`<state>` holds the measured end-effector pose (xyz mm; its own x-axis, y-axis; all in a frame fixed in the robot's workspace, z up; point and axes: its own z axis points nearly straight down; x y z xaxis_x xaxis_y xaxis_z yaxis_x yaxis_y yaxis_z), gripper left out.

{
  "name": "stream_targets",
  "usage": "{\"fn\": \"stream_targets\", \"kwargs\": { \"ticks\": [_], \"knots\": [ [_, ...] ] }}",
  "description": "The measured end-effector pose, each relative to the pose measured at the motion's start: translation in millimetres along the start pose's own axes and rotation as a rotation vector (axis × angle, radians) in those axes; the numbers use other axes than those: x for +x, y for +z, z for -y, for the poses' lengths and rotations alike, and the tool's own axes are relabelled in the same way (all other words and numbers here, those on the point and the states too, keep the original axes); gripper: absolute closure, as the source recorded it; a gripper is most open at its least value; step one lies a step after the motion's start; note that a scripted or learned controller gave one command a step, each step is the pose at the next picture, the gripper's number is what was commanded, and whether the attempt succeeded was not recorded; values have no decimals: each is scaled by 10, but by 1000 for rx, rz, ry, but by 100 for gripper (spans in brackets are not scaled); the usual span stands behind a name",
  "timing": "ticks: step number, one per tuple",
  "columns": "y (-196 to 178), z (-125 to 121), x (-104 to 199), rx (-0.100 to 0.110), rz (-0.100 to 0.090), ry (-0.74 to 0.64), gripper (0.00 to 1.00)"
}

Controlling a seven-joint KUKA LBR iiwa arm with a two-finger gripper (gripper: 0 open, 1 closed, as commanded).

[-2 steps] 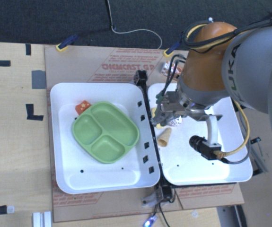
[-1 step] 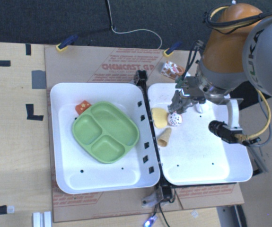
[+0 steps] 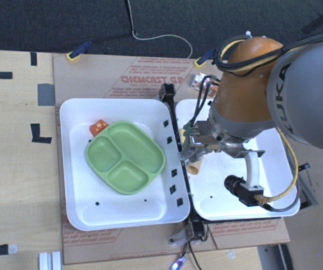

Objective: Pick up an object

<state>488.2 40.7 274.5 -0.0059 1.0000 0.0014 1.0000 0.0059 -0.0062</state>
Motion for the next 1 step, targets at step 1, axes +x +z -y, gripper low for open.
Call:
{"fn": "stream_targets", "kwargs": {
  "ticks": [1],
  "knots": [
    [-1258,44,-70,-19,0,3,100]
  ]
}}
